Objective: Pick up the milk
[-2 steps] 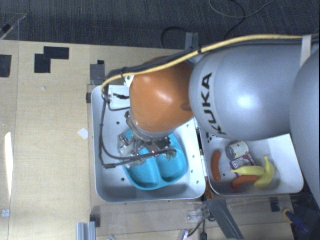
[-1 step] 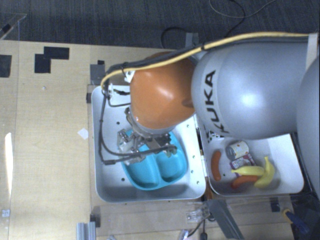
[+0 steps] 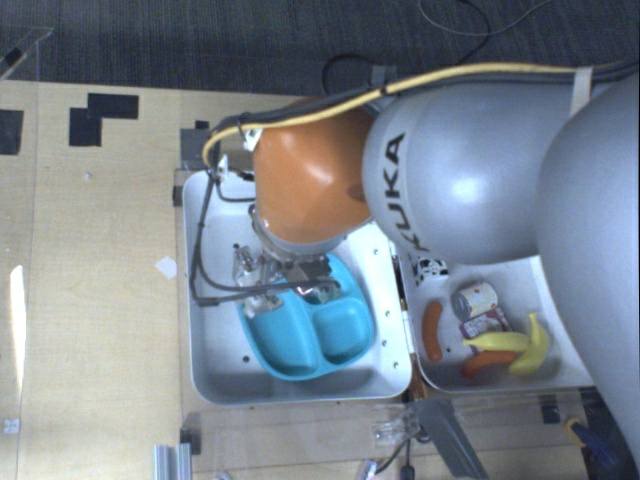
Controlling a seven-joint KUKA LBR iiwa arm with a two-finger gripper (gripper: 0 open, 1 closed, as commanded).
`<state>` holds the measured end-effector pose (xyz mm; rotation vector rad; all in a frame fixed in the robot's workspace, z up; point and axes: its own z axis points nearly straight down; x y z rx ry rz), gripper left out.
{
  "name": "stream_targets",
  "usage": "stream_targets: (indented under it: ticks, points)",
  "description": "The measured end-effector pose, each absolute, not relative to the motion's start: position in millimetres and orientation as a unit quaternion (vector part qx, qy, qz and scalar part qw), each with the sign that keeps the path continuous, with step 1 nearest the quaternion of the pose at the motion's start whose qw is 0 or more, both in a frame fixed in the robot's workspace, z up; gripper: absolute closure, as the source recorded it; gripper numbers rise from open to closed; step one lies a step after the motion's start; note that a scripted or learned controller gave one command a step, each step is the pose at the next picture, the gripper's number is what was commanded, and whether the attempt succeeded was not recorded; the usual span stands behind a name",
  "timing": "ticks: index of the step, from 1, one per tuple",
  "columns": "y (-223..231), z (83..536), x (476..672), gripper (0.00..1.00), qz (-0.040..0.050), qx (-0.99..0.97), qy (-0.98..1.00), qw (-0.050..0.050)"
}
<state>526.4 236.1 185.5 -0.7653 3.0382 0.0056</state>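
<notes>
Seen from above at a slant, two shallow white plastic bins stand side by side on the pale wooden worktop [image 3: 100,318]. The grey arm with its orange wrist band [image 3: 300,183] reaches in from the right and hangs over the left bin [image 3: 205,373]. The tool [image 3: 285,286] is seen below the band, low over a blue two-compartment plastic tray [image 3: 310,336] that lies in the near half of that bin. Whether the tool is open, closed or gripping anything cannot be told, as it is masked by the wrist and its cabling.

The right bin [image 3: 565,368] carries the remaining objects. A small white carton with black cow-like patches, taken to be the milk [image 3: 430,267], is seen at the bin's far left corner, just beside the dividing walls and partly covered by the arm; its long axis cannot be made out. Nearer the front edge lie a red sausage-shaped object [image 3: 432,330], a small pale packet with a dark label [image 3: 478,303], a yellow banana [image 3: 520,346] and a second reddish object [image 3: 478,364] below it.

The decisive relation is judged as follows: the milk lies to the right of the tool and slightly farther from the front edge, across the divider, in the other bin. The task is therefore judged not yet done; a sideways transfer over the divider would be required before any descent.
</notes>
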Motion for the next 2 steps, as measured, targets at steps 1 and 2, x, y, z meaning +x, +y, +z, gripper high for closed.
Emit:
stream_targets:
  ticks: [1,2]
  points:
    - [236.1,213.0,498.8,1.0,0.0018,-0.186,0.982,0.004]
    - [235.8,163.8,499.7,1.0,0.0013,-0.288,0.958,0.004]
